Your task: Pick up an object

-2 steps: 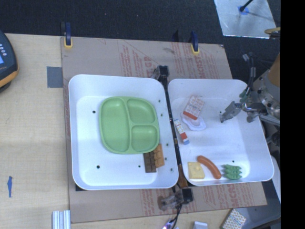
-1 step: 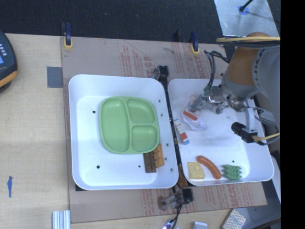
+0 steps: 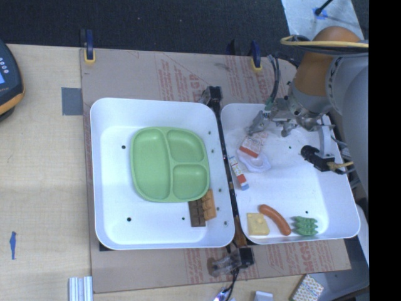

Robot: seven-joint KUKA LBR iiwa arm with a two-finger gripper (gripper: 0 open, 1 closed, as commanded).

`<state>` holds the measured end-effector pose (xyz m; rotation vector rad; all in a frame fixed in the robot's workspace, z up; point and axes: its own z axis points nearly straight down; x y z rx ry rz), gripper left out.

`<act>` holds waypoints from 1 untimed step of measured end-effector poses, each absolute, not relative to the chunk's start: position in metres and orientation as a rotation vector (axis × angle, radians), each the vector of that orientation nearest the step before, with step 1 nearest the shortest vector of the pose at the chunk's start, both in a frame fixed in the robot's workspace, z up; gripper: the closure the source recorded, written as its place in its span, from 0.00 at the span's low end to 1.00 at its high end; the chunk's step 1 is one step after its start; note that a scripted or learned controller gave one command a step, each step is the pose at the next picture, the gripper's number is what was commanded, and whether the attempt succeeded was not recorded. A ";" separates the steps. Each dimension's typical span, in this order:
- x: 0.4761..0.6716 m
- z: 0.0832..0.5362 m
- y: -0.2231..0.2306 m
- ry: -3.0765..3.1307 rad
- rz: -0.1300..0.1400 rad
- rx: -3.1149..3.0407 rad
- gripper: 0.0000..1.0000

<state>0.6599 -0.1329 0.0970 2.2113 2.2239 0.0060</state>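
The pincer [image 3: 263, 123] sits low at the back of the right bin [image 3: 326, 199], right over a small clear packet with a red label [image 3: 252, 147]; print's too blurry to read, and I can't tell how it's set. Sausage [image 3: 274, 219], cheese block [image 3: 257, 224] and green toy [image 3: 305, 226] sit up front.

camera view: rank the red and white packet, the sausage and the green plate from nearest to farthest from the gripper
1. Red and white packet: right bin, just below the gripper.
2. Sausage: right bin, near its front edge.
3. Green plate: left bin, middle.
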 end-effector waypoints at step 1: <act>0.599 0.097 -0.094 2.219 0.005 2.213 0.00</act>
